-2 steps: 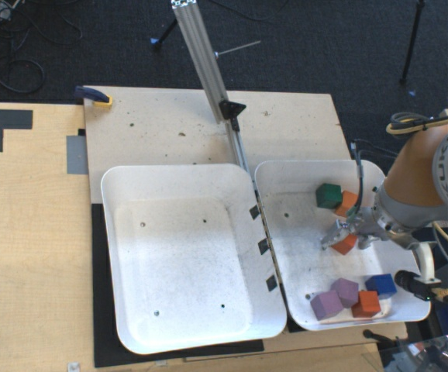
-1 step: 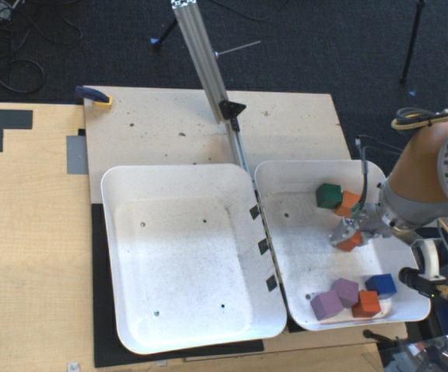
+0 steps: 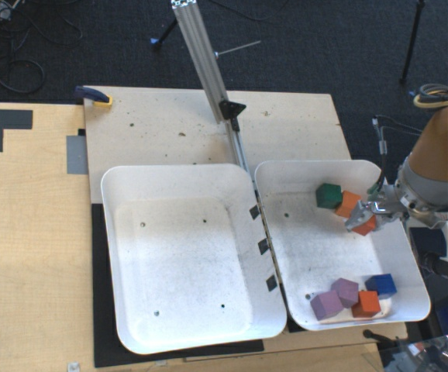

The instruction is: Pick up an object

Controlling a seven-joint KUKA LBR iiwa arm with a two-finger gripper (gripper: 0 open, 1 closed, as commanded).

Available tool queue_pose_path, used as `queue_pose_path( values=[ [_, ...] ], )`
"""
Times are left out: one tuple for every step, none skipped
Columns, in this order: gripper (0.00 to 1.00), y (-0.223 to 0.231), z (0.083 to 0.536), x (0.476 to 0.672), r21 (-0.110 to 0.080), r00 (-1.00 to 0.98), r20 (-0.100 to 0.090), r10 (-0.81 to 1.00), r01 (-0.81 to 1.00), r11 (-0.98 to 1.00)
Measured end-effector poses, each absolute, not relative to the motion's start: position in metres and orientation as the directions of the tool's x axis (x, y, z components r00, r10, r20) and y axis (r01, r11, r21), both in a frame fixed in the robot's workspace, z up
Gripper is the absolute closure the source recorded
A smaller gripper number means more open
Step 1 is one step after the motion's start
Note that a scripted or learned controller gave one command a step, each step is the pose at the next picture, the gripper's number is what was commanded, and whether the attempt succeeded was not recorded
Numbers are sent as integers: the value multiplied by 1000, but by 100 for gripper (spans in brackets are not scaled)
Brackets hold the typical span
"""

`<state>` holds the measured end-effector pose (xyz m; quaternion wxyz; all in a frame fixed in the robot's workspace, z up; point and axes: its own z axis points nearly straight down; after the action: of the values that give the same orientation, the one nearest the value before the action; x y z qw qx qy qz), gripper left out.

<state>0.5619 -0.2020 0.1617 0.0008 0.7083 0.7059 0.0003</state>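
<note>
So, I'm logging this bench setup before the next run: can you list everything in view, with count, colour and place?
Bins: two, white, side by side on the bench, left bin, right bin.
Green block: one, upper middle of the right bin.
Orange blocks: two by the gripper near the green block, one in the right bin's near corner.
Purple blocks: two, near edge of the right bin.
Blue block: one, near right corner of the right bin.
Metal rail: one, silver, slanting up behind the bins.
Clamp: one, blue and yellow, far left corner of the board.
Arm: one, grey with orange band, right side.
Gripper: one, over the orange blocks.
</note>
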Motion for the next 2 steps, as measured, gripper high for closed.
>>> queue_pose_path(
  values=[
    [100, -204, 204, 564, 1, 0, 0, 1000, 1000, 0],
    [100, -205, 256, 565, 2, -2, -1, 1000, 1000, 2]
  ],
)
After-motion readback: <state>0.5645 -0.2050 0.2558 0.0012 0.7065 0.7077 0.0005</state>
